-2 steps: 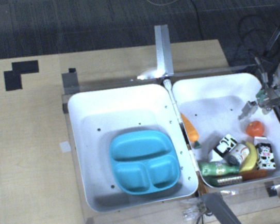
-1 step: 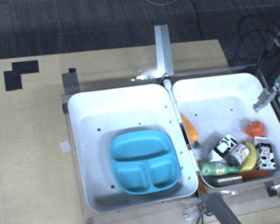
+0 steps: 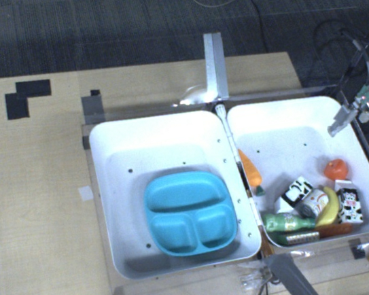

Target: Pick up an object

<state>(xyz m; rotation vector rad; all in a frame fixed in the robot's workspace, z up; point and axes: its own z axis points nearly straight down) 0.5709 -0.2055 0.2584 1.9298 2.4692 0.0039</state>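
Gripper at the right bin's far edge, well away from the objects; I cannot tell its state.

Nearest the camera, a green bottle [image 3: 288, 220], a banana [image 3: 329, 206], a black-and-white carton [image 3: 349, 202] and a small can [image 3: 310, 204] crowd the right bin [image 3: 285, 128], well below the gripper [image 3: 338, 125]. An orange ball [image 3: 336, 169] lies closer beneath it; a carrot [image 3: 250, 170] rests far to its left along the divider. Further left, the left bin [image 3: 113, 154] holds a blue tray [image 3: 190, 210].
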